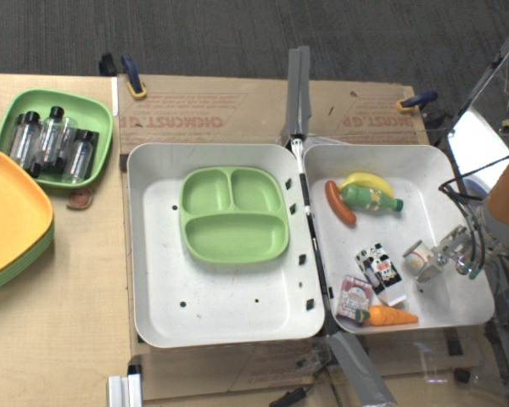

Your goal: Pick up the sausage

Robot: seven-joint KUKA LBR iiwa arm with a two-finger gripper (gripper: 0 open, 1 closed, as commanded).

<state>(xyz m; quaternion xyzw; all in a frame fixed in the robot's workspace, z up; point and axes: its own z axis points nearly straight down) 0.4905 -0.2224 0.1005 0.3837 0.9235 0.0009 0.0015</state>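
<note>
The sausage point(340, 203), reddish-orange and short, lies in the right bin point(441, 164) near its left wall, running diagonally. Its upper end touches a green bottle point(371, 197) that lies beside a yellow banana point(366, 181). My gripper point(426, 263) hangs low over the right side of the same bin. It is well to the right of the sausage and nearer the front, with nothing seen in its grasp.
A carrot point(390, 315), a small pink packet point(354, 298) and a black-and-white card point(379, 267) lie at the front of the right bin. The left bin point(153, 253) holds a green divided plate point(234, 214). Left of the bins are orange plates point(13, 223) and a green tray of bottles point(55, 138).
</note>
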